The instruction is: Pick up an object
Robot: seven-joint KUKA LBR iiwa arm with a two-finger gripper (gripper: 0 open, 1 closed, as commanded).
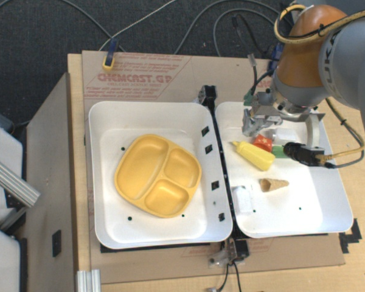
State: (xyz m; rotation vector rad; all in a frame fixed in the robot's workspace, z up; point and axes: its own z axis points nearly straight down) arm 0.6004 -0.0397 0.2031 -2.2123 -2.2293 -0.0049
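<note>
The right bin (328, 215) holds a yellow bottle-shaped toy (253, 154) lying on its side, a red and green toy (269, 145) just behind it, a tan cone-shaped piece (272, 185) and a small white block (241, 198) near the bin's left wall. My gripper (255, 124) hangs over the back left part of this bin, directly above the yellow toy and the red toy. Nothing shows between its fingers.
The left bin (103, 163) holds a yellow divided plate (157, 175). A black divider with clips (214, 157) runs between the two bins. Cables lie on the dark floor behind the bench.
</note>
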